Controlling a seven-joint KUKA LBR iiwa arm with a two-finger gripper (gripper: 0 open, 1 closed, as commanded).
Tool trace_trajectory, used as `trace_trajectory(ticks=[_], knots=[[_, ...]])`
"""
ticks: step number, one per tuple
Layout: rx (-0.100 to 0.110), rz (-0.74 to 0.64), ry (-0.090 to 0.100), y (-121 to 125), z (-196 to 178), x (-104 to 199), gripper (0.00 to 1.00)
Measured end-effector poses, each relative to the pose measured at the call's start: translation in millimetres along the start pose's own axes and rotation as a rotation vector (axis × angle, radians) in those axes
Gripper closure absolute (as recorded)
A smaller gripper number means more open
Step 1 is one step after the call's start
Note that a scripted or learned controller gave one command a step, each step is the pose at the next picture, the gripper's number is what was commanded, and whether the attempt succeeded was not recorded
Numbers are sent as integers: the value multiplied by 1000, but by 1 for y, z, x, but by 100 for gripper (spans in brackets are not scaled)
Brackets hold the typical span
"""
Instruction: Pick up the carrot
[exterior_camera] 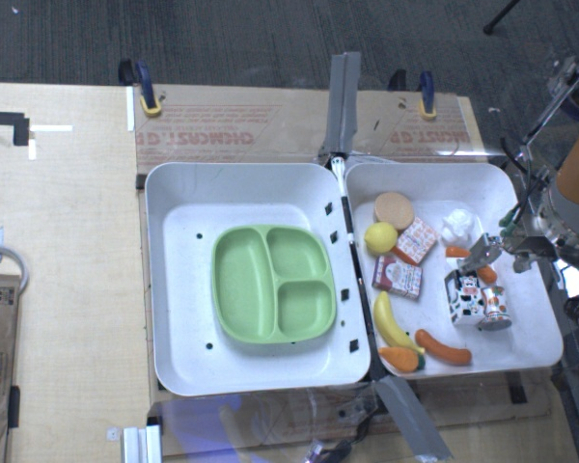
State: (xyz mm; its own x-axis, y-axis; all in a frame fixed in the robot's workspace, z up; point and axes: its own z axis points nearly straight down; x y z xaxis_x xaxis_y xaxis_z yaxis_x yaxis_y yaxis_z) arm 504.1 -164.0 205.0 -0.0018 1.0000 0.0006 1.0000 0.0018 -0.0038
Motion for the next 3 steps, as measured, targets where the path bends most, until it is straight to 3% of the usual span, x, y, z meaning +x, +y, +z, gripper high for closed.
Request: trace_trajectory(ticks=[1,2,3], knots=[[-14,167,-3,81,107,-2,0],[-17,166,-1,83,97,-1,100],[-3,239,-2,84,-36,20,100]])
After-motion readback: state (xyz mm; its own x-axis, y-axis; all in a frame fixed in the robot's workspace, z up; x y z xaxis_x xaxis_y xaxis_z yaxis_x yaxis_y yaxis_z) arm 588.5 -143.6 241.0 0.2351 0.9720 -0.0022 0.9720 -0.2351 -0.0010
